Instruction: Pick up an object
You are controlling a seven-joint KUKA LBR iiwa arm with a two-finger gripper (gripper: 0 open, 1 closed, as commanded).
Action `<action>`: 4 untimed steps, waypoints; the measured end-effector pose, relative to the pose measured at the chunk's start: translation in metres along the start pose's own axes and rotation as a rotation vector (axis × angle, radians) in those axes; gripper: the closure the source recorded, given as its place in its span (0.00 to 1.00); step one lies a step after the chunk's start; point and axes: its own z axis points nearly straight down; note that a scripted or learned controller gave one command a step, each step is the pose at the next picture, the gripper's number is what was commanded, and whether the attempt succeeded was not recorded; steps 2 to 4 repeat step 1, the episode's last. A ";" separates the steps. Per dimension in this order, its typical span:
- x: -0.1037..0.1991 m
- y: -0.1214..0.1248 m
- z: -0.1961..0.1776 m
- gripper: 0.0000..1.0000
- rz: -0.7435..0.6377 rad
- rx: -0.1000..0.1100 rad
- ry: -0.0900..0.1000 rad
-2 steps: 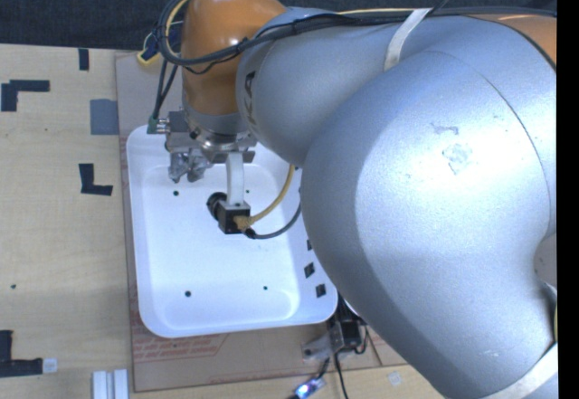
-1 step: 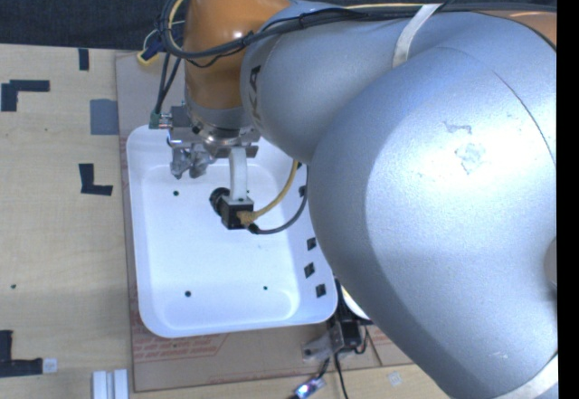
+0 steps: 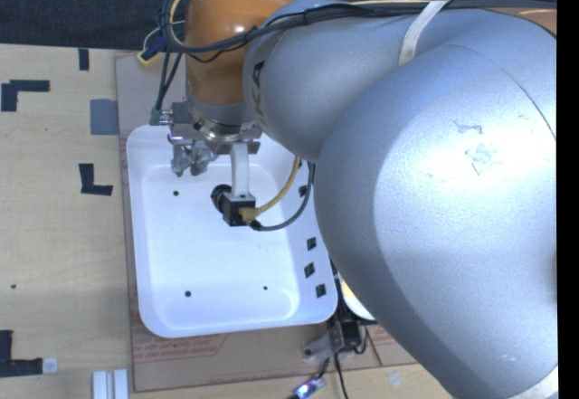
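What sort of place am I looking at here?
Most likely a robotics lab or test bench: a large grey robot arm reaches its gripper over a shallow white bin, on a bench with dark tape-like marks.

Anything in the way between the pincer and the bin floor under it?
Nothing visible: the pincer hangs over the bin's far left corner, with white floor directly beneath. The arm covers everything to the right.

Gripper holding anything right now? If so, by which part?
Nothing visibly held; the gripper sits low over the white bin with no object in its grasp.
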 end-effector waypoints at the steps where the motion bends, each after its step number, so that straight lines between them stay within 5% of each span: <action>1: 0.000 -0.083 0.030 1.00 0.004 0.005 0.001; 4: 0.000 -0.083 0.030 1.00 0.004 0.005 0.001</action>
